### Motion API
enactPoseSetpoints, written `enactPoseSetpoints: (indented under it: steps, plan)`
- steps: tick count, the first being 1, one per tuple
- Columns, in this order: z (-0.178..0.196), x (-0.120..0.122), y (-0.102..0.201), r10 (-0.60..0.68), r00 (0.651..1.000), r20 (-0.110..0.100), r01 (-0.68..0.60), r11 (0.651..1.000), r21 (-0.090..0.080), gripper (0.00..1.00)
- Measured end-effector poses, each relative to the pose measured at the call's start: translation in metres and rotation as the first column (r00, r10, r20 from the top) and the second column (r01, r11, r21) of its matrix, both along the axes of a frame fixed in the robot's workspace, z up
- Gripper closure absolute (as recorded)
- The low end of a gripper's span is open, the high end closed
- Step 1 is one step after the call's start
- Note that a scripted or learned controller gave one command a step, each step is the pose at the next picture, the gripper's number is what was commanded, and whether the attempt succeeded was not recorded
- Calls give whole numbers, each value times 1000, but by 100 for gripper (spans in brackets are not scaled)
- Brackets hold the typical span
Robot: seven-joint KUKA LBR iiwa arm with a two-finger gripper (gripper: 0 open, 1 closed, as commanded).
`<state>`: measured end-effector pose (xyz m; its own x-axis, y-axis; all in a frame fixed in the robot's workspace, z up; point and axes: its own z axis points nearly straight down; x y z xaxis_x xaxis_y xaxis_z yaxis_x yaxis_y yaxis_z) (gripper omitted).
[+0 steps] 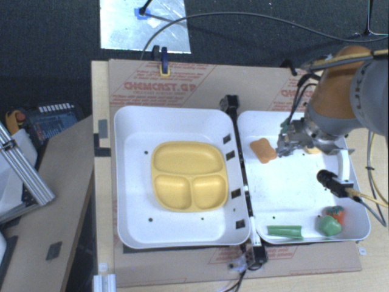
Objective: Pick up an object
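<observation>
I am hovering over the right bin (358, 221), my fingers (284, 146) just beside the orange piece (264, 150) at its left; whether they are spread I cannot tell; I am judging a centred descent best, closing across its short width; its long axis is slanting from upper left to lower right.

We see yellow tray (188, 176) in left bin (130, 163). In right bin (292, 205): orange piece (263, 150) at 9 o'clock of end effector (286, 143); green stick (284, 230) at 6.
</observation>
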<state>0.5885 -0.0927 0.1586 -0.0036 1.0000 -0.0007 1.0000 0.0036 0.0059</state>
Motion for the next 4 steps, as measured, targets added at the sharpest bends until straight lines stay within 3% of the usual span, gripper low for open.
enactPoseSetpoints:
  steps: [2, 4]
  plan:
    - [77, 0, 4, 1, 1000, 0, -1, 1000, 0, 100]
    - [92, -1, 111, 6, 1000, -4, -6, 1000, 2, 100]
